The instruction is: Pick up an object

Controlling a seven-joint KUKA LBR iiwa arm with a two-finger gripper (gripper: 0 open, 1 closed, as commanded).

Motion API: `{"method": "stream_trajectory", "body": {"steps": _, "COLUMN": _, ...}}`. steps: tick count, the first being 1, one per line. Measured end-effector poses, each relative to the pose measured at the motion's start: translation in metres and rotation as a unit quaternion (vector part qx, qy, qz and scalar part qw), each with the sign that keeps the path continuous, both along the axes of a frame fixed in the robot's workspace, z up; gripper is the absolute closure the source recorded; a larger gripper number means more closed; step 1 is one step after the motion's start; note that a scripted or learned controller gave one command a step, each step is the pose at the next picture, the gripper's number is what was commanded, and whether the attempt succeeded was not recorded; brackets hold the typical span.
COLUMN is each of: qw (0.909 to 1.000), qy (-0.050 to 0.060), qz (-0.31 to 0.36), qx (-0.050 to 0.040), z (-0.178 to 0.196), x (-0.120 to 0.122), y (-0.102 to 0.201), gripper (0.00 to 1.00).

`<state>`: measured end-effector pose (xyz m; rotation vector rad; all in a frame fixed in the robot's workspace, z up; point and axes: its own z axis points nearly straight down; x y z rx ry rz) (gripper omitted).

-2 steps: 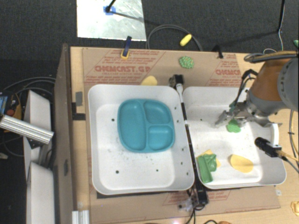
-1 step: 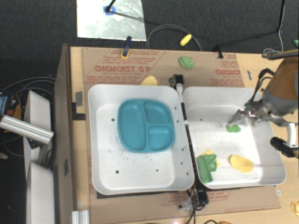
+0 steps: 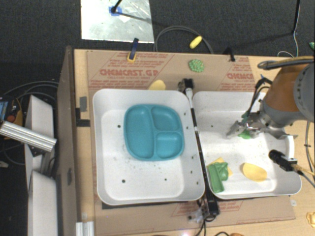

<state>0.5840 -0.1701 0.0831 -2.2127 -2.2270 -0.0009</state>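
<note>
In your right white bin (image 3: 275, 188): near edge, a green flat plastic piece (image 3: 218, 173) and a yellow oval object (image 3: 254, 171). Farther back, the gripper (image 3: 242, 130) sits low over a small green object (image 3: 244, 134); jaw state unreadable. Left bin (image 3: 106, 132): teal divided plate (image 3: 153, 132).

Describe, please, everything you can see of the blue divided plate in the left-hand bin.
The blue divided plate is a teal, rounded-square dish that looks like smooth plastic. Raised ridges split it into three compartments: one tall section on its left, two smaller ones on its right. It lies flat and upright on the floor of the left bin, roughly central, holding nothing, touching only the bin.
</note>
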Motion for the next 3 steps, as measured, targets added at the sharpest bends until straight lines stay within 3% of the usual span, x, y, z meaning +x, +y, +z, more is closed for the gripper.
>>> {"method": "stream_trajectory", "body": {"steps": 1, "qw": 1.0, "qy": -0.003, "qz": -0.003, "qx": -0.0022, "z": 0.002, "x": 0.02, "y": -0.038, "gripper": 0.0}}
{"method": "stream_trajectory", "body": {"steps": 2, "qw": 1.0, "qy": -0.004, "qz": -0.002, "qx": -0.0021, "z": 0.014, "x": 0.021, "y": -0.037, "gripper": 1.0}}
{"method": "stream_trajectory", "body": {"steps": 3, "qw": 1.0, "qy": -0.006, "qz": 0.006, "qx": 0.0016, "z": 0.108, "x": 0.028, "y": 0.11, "gripper": 1.0}}
